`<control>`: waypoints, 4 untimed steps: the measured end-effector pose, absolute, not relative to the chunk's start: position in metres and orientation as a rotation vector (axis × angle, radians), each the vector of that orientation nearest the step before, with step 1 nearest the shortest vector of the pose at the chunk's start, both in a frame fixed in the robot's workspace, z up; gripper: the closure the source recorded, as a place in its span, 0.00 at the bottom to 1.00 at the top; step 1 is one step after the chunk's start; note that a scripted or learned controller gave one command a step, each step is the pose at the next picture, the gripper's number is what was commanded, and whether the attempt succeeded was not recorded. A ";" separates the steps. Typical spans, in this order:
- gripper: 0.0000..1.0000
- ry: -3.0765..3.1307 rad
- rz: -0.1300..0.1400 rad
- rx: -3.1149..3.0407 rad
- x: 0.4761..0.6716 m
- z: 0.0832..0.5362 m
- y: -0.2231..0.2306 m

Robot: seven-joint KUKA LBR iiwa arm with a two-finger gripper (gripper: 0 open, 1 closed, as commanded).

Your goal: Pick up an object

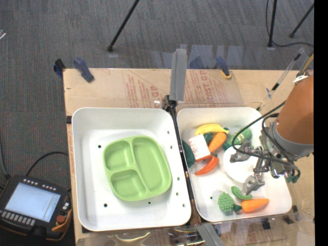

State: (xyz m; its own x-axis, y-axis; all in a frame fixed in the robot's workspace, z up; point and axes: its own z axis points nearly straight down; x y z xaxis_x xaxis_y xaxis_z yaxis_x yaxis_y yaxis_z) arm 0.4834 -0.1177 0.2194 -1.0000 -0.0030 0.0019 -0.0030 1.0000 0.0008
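On your left, the green divided plate [137, 167] lay alone in the left bin [87, 127], while the right bin [205, 211] held the clutter: a white carton [199, 146], a banana [210, 128] and two orange carrots [207, 166] along its left side. Further right, your gripper [246, 170] hung over a white disc [236, 169] with its fingers spread and nothing between them, and the nearest targets, a green bumpy piece [225, 202] and an orange carrot [254, 205], lay just below it. I judged the risk to be closing on air or nudging those toys into the bin wall, because they sat crowded near the front corner.

divided plate [137, 167] lies in left bin [84, 132]; toys fill right bin [205, 211].
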 end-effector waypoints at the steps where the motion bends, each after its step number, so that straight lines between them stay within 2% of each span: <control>1: 0.00 -3.138 -0.002 -0.123 0.513 0.086 -0.118; 2: 0.00 -3.136 0.000 -0.200 0.566 0.088 -0.098; 3: 0.00 -3.106 0.014 -0.374 0.623 0.087 -0.095; 4: 0.00 -3.063 0.001 -0.594 0.631 0.085 -0.095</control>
